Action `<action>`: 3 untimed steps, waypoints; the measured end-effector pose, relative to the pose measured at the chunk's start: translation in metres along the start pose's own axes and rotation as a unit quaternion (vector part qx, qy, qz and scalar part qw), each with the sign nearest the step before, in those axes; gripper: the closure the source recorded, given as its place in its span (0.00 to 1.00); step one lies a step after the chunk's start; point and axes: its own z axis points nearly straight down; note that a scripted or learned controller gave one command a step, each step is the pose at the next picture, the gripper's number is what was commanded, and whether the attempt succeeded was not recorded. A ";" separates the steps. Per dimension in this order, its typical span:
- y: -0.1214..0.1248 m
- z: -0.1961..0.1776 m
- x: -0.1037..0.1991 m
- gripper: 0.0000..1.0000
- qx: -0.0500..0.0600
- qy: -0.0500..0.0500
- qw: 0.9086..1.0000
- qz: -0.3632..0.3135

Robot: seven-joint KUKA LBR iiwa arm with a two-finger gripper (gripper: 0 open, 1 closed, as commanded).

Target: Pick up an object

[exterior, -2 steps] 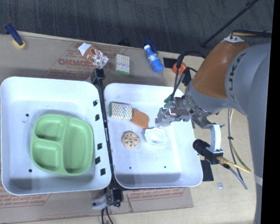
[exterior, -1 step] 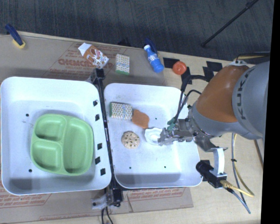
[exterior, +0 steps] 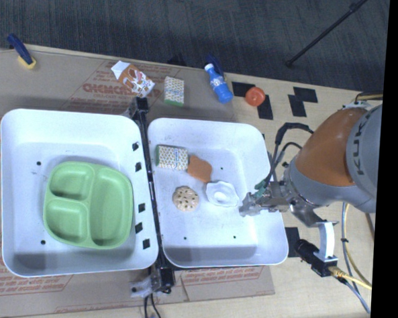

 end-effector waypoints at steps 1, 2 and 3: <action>0.000 -0.029 -0.006 1.00 -0.002 0.000 1.000 0.000; -0.001 -0.017 -0.024 1.00 0.000 0.001 1.000 0.000; 0.000 -0.031 -0.025 1.00 -0.002 0.000 1.000 0.000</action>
